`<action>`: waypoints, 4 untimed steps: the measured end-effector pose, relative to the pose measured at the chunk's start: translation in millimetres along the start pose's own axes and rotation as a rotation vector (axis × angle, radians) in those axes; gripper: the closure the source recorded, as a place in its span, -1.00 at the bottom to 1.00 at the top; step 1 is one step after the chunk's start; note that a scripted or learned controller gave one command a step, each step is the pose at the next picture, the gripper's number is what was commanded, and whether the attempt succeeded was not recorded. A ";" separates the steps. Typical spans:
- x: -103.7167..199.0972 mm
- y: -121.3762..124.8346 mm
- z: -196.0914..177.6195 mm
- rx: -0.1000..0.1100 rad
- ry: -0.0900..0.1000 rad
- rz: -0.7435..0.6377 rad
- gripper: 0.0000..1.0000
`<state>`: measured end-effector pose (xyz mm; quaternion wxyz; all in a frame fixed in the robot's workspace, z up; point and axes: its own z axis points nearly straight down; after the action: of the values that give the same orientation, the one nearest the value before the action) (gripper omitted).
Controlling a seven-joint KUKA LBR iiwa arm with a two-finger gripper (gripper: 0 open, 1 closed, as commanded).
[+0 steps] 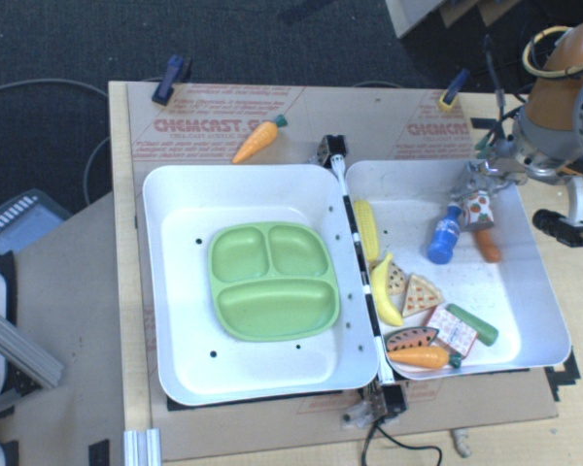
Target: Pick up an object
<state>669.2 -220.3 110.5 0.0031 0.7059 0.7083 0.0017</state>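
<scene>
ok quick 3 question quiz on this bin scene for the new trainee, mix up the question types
1. True or false: the green divided plastic plate lies in the left white bin.
2. Which item lies outside both bins, on the cardboard? A) yellow toy banana B) orange toy carrot C) blue plastic bottle
3. Fill in: the arm's pincer hovers over the far part of the ____ white bin, just above the blue bottle.

Key: 1 true; 2 B; 3 right.
</scene>
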 end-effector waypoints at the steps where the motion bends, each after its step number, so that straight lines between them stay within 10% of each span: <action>1: 65.4 -17.4 -5.6 0.007 0.003 0.003 1.00; 3: 130.1 -35.2 -104.8 0.008 0.003 0.002 1.00; 4: 192.2 -92.4 -139.7 0.008 0.003 0.002 1.00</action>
<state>575.1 -28.2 249.3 -0.0011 0.7065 0.7077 0.0001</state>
